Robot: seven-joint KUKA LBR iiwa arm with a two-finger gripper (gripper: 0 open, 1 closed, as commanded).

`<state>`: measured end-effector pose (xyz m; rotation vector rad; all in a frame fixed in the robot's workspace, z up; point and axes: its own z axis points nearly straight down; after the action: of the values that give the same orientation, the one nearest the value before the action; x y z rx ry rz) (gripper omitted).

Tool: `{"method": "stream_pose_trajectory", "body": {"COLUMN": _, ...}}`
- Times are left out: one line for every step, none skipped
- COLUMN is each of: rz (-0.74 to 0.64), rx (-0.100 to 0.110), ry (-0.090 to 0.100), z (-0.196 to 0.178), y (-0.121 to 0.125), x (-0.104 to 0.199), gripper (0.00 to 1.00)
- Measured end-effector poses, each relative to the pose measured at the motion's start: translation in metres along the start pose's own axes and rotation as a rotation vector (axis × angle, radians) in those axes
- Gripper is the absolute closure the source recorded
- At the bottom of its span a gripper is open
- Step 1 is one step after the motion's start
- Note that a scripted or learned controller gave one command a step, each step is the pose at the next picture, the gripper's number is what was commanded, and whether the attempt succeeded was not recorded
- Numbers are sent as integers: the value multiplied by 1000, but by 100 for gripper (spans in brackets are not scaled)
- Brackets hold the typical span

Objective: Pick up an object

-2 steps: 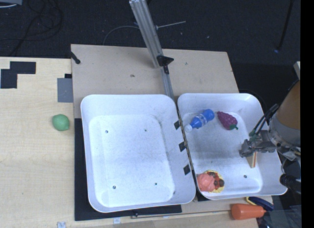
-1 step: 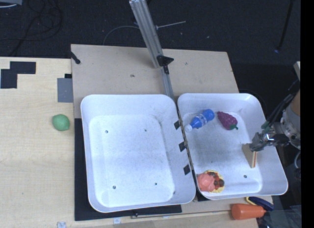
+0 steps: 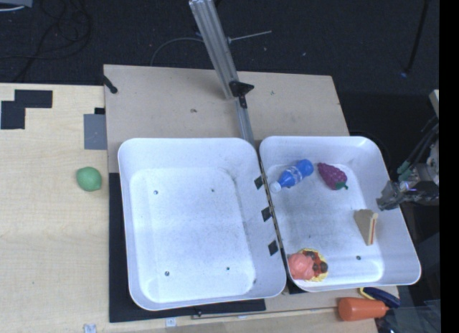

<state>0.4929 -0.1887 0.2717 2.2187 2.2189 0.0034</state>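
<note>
The right bin [image 3: 337, 148] holds a small blue bottle [image 3: 294, 174] lying near its back left. Next to the bottle is a purple bunch of grapes [image 3: 332, 175]. A tan wedge [image 3: 367, 225] lies by the right wall, and a red and orange lump [image 3: 308, 265] sits at the front left corner. My gripper [image 3: 396, 196] hangs at the bin's right rim, just above and to the right of the tan wedge, with nothing seen in it. Most of the arm is out of frame on the right.
The left bin [image 3: 143, 153] stands beside the right one, joined by black clips [image 3: 265, 213]. A green ball [image 3: 89, 179] rests on the bench to the far left. An orange carrot-like item [image 3: 361, 308] lies in front of the right bin. A metal rail [image 3: 217, 46] leans at the back.
</note>
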Motion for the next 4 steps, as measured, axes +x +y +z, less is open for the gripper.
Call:
{"method": "stream_pose_trajectory", "body": {"rz": -2, "rx": 5, "ry": 1, "z": -2, "y": 16, "x": 42, "gripper": 100}}
{"method": "stream_pose_trajectory", "body": {"rz": -3, "rx": 6, "ry": 2, "z": 10, "y": 29, "x": 82, "gripper": 100}}
{"method": "stream_pose_trajectory", "body": {"rz": -4, "rx": 5, "ry": 2, "z": 19, "y": 41, "x": 141, "gripper": 100}}
{"method": "stream_pose_trajectory", "body": {"rz": -3, "rx": 4, "ry": 1, "z": 16, "y": 64, "x": 191, "gripper": 100}}
